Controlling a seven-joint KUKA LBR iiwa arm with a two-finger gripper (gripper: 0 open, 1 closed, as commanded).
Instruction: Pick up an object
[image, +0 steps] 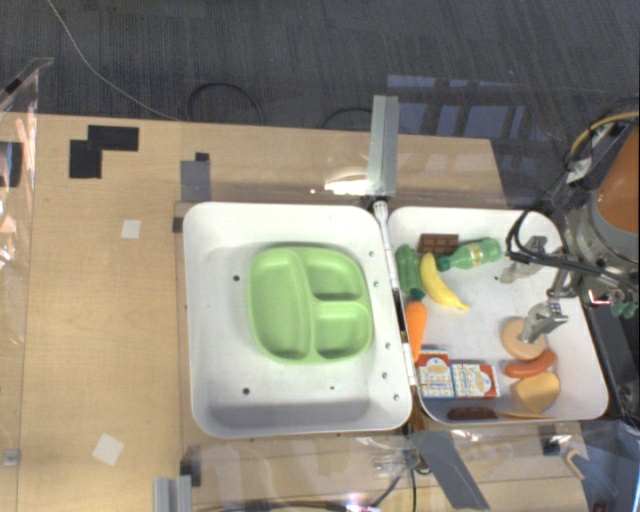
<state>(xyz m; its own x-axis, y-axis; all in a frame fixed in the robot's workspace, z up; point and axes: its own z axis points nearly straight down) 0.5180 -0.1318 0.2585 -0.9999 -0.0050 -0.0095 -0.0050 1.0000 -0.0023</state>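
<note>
My gripper (541, 324) hangs low over the right side of the right bin (590, 400), right at the upper right edge of a round tan bread roll (518, 340). Nothing can be seen held in it. Just in front of the roll lie a red sausage (528, 364) and a yellow-orange wedge (538, 391). Further left in the same bin are a yellow banana (441, 283), a green bottle (470, 254), a brown chocolate bar (438, 243), a green vegetable (408, 271), an orange carrot (416, 329) and a red and white carton (457, 379).
The left bin (215, 400) holds a green divided plate (310, 305). A dark brown bar (471, 411) lies at the right bin's front rim. The arm's grey body with its orange band (615, 205) and black cables (530, 235) rise at the right edge.
</note>
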